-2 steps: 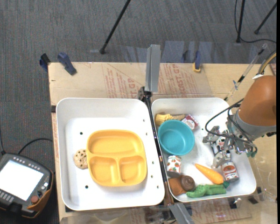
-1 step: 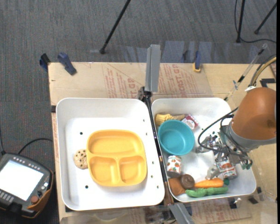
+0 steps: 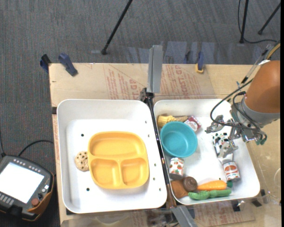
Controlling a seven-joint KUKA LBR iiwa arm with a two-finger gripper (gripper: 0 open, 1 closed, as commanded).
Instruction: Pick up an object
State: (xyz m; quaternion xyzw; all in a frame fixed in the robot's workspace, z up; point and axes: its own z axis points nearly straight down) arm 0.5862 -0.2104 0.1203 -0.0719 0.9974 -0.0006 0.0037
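Red print on the cardboard sheet (image 3: 180, 79) is too small to read.

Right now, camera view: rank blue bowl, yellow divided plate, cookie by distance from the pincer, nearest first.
From the pincer, over the right bin:
1. Blue bowl, right bin, left part.
2. Yellow divided plate, middle of the left bin.
3. Cookie, left bin, beside the plate's left edge.
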